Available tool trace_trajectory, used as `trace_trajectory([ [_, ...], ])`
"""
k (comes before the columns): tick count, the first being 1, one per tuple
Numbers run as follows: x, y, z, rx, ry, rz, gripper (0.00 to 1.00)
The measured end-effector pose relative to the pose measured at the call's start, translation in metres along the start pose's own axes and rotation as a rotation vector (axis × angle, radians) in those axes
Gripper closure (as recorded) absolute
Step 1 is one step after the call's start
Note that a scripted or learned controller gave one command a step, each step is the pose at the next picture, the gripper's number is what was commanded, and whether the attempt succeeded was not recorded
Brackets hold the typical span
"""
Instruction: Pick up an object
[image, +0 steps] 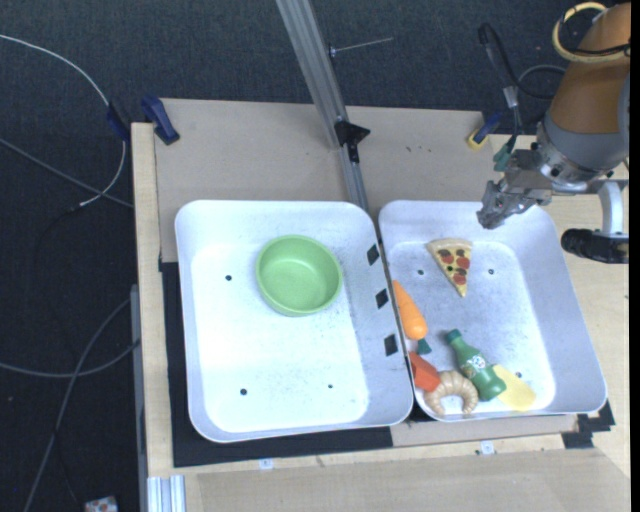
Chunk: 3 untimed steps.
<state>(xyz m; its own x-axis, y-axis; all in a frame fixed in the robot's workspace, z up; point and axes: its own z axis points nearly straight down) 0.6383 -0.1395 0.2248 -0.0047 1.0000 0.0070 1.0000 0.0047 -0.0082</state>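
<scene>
Gripper (497, 212) hangs over far rim of right bin (560, 290), nothing btw fingers, open/closed can't tell; nearest pick target, pizza slice (452, 262), lies flat just below it w/ clear space around, prob. easiest grab vs. toys crowded at bin's near edge.

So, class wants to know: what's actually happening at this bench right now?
A grey and orange robot arm reaches in with its claw above the far rim of the right bin, holding nothing visible. That bin holds a pizza slice, a carrot, a green bottle and a croissant. The left bin holds a green bowl.
</scene>
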Motion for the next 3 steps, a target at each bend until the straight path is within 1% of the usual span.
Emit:
trace_trajectory([
  [1, 0.054, -0.023, -0.014, 0.003, 0.001, -0.001, 1.00],
  [2, 0.098, -0.044, -0.023, 0.005, 0.000, 0.000, 1.00],
  [3, 0.149, -0.066, -0.009, 0.007, -0.001, -0.001, 1.00],
])
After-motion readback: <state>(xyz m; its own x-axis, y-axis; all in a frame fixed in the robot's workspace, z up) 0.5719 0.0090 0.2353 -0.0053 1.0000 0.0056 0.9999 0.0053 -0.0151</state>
